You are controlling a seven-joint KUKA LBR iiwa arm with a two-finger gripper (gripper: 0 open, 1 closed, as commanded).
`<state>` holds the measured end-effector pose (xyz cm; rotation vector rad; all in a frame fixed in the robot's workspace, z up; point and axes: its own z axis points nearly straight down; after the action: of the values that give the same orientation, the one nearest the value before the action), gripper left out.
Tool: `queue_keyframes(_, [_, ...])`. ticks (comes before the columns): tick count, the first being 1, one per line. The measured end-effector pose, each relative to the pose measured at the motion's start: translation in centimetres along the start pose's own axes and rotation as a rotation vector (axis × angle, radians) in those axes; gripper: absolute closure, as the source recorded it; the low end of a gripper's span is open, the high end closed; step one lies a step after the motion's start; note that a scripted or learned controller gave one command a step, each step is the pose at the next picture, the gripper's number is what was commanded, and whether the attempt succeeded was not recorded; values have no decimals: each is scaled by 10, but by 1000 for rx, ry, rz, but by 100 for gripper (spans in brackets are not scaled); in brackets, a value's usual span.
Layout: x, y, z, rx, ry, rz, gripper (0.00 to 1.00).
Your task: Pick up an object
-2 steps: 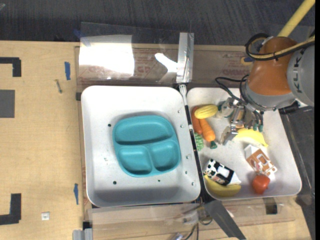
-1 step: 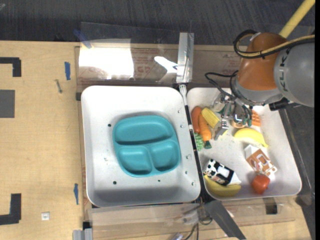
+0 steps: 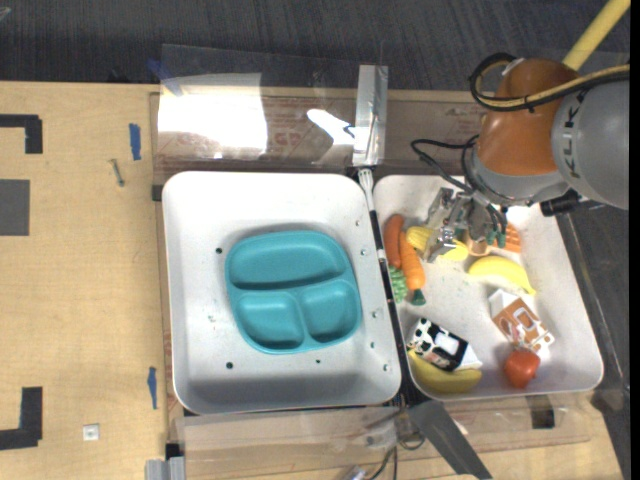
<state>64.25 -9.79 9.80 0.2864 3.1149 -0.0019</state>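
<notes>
The arm reaches in from the right, and its gripper (image 3: 462,230) hangs low over the far part of the right bin (image 3: 585,353), in among a clutter of toy food. I cannot tell from here whether the jaws are spread or pressed together; the metal parts blur into the items beneath them.

The nearest likely target is the yellow banana (image 3: 503,271), lying just to the right of and nearer than the gripper, apart from the orange carrot (image 3: 394,240) that rests along the bin's left wall. It looks like light, hard plastic: stiff, smooth and probably slippery, so a pinch across its narrow middle seems safer than at the tapering ends.

Other pieces lie nearer: a red tomato (image 3: 520,368), an orange-and-white carton (image 3: 518,321), a black-and-white cow-patterned item (image 3: 438,344) on a second banana (image 3: 445,377). In the left bin (image 3: 190,268) sits a teal divided tray (image 3: 292,288).
</notes>
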Motion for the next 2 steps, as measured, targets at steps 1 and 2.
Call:
queue_keyframes(1, [-16,13,-120,-2,-4,135,100])
queue_keyframes(2, [24,82,-106,1,16,231,100])
